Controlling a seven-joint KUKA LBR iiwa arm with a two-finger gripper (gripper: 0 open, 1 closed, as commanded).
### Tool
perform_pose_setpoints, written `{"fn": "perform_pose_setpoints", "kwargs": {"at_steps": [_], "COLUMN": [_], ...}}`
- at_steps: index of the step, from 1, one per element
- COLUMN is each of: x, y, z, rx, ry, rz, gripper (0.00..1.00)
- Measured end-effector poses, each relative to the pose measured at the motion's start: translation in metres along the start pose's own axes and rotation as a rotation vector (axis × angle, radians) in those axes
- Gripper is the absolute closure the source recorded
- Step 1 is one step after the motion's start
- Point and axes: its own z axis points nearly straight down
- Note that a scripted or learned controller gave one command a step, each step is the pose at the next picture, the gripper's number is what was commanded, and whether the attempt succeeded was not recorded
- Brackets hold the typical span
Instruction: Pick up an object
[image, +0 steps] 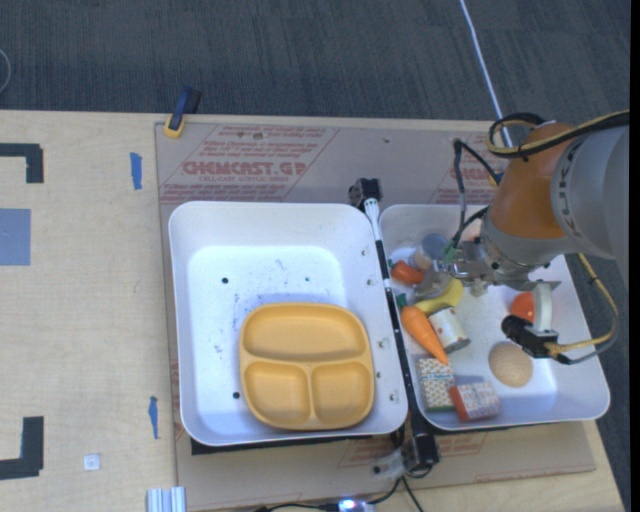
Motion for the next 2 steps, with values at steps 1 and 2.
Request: {"fn": "perform_pose_setpoints", "kwargs": {"at_steps": [1,2], "x": [-0.001,0.060], "y": [0.001,-0.079], "z": [-0.011,-0.099], "rx": [-0.005,0.003], "ry": [-0.002,0.000], "rz": [0.002,0.001], "gripper": [1.00,1.00]}}
